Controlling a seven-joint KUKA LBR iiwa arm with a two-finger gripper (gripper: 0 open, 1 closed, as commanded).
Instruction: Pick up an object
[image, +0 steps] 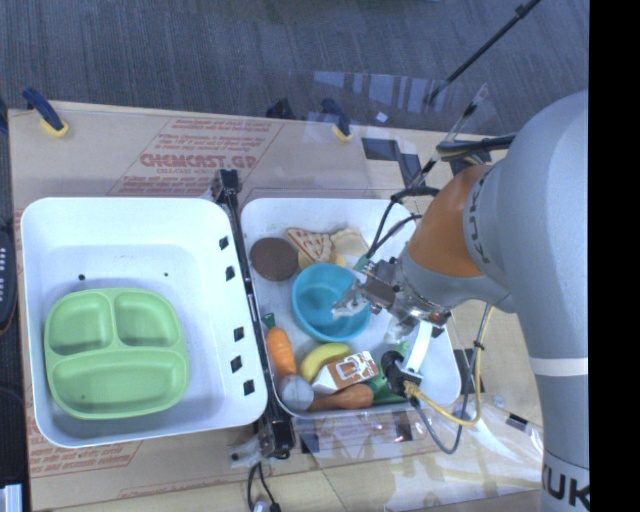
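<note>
The right bin (330, 212) holds a jumble of toy food. A blue bowl (322, 300) lies in its middle. Behind the bowl are a brown disc (273, 259) and a toast slice (311, 244). In front of it are an orange carrot (281, 351), a yellow banana (326, 358), a small printed box (351, 371) and a brown sausage-like piece (345, 398). My gripper (362, 296) is low over the bowl's right rim, with the grey wrist and orange band behind it on the right. Whether it touches the rim is unclear.
The left bin (120, 225) holds a green divided plate (116, 351). A black clip strip (240, 290) runs between the bins. Cables (440, 412) hang from the wrist over the right bin's near right corner. Cardboard (190, 155) covers the bench behind.
</note>
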